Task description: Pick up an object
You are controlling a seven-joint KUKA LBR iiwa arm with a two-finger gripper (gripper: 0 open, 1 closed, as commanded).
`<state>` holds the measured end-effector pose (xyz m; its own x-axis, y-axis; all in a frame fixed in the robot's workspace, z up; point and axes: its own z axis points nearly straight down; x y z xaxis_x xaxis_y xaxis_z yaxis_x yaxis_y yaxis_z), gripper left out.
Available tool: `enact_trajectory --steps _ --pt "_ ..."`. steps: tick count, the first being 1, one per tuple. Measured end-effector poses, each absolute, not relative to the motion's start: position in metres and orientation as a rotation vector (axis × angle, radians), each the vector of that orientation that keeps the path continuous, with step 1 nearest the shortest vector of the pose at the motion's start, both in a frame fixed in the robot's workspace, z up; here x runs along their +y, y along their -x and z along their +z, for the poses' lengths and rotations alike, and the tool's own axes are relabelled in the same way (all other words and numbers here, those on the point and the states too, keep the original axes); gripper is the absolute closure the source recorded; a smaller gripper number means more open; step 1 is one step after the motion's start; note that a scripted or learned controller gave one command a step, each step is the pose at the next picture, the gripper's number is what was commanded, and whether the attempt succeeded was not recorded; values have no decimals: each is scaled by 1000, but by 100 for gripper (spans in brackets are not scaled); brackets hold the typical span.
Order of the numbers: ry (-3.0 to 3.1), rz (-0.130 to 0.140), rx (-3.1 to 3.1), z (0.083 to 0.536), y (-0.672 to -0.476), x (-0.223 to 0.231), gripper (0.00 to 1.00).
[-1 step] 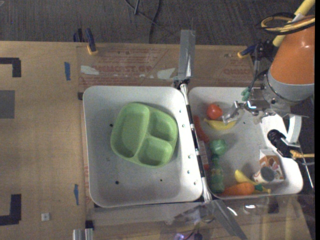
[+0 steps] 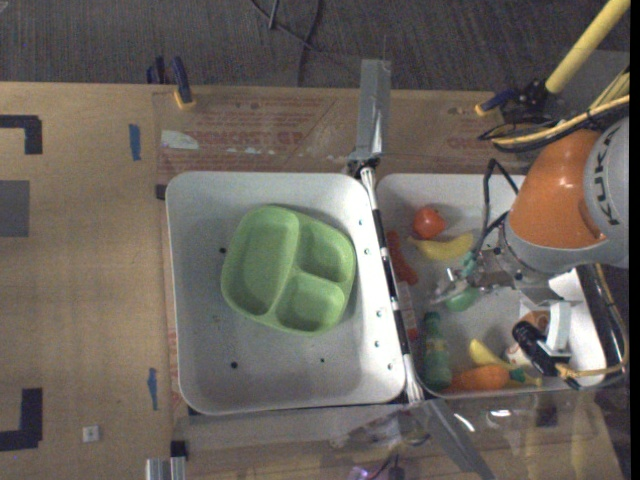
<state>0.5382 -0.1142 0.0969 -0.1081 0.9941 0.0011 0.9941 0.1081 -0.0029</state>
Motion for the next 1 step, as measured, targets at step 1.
enact_trajectory --steps 1 --pt "2178 -9 -2280 88 -628 -105 0"
